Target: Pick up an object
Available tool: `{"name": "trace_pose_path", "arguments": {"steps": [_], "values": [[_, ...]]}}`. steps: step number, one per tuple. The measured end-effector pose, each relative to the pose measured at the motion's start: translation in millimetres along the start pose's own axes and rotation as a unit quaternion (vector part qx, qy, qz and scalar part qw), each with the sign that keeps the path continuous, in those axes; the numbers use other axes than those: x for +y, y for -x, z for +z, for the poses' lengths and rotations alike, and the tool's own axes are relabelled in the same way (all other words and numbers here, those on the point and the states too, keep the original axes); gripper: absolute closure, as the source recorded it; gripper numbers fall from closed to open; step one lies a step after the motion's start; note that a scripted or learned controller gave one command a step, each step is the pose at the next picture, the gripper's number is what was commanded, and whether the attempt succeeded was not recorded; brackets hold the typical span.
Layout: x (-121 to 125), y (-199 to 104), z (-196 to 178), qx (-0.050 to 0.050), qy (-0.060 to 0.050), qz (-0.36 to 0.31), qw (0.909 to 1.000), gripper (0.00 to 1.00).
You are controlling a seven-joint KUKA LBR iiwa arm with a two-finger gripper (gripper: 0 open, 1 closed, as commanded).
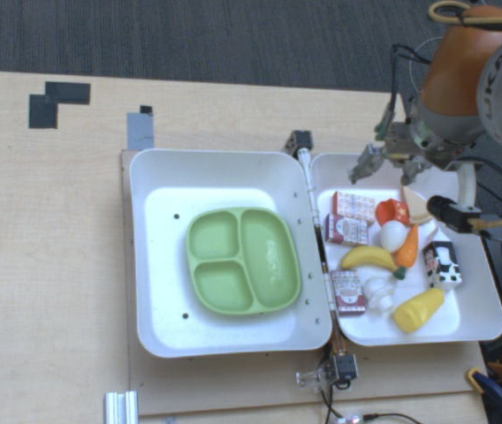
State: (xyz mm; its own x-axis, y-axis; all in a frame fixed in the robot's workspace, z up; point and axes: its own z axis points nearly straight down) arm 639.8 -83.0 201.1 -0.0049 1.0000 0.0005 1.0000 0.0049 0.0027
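The lemon (418, 310) lies at the near edge of the right bin (490, 321), heaped beside a banana (368, 257), carrot (407, 246) and cartons (353, 217), all within the arm's reach. The gripper (391, 163) hovers above the bin's far rim, fingers spread wide, holding nothing. The left bin (154, 237) carries a green tray (242, 261).

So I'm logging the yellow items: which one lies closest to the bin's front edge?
The yellow lemon-like piece, at the right bin's front. The banana lies farther back, mid-bin beside the carrot.
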Motion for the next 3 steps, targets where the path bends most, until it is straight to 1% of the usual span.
{"name": "trace_pose_path", "arguments": {"steps": [1,2,3], "values": [[-56.8,21.8,103.8,-0.001,0.003,0.001,1.0,0.0],[-142.8,25.7,113.8,-0.001,0.004,0.002,1.0,0.0],[-140.5,25.4,102.3,-0.002,0.007,0.001,1.0,1.0]]}}
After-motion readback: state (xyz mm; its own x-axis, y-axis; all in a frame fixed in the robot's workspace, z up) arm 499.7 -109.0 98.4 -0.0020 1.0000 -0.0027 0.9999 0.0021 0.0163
